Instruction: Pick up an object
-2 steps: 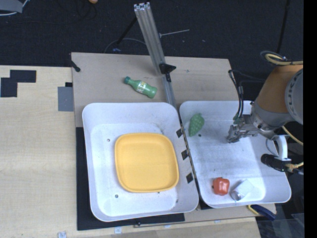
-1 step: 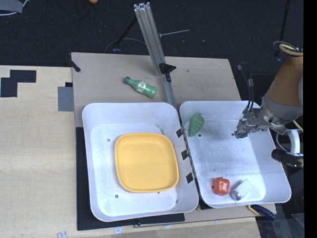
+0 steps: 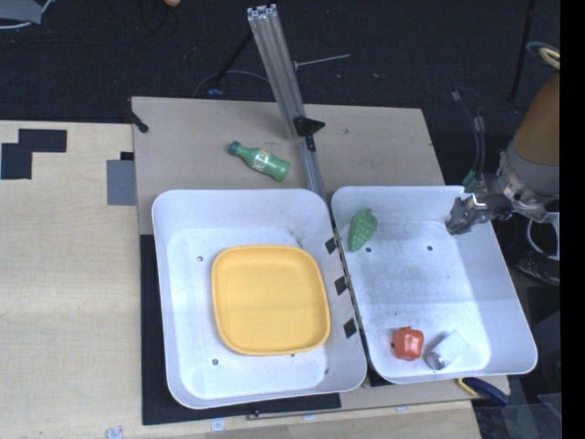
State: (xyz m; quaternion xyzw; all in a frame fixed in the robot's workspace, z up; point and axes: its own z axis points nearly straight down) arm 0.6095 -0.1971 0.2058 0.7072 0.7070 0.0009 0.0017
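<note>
The right bin (image 3: 457, 282) holds a green knobbly object (image 3: 362, 230) near its far left corner, a small red object (image 3: 408, 343) near its front edge, and a pale grey-white piece (image 3: 444, 350) right beside the red one. My gripper (image 3: 461, 217) hangs over the far right edge of this bin, well away from all three objects. Nothing shows between its fingers. A yellow square plate (image 3: 271, 298) lies flat in the left bin (image 3: 183, 236).
A green bottle (image 3: 260, 160) lies on its side on the bench behind the left bin. A slanted metal rail (image 3: 285, 71) rises behind the gap between the bins. Black clips (image 3: 340, 284) sit along the shared bin edge.
</note>
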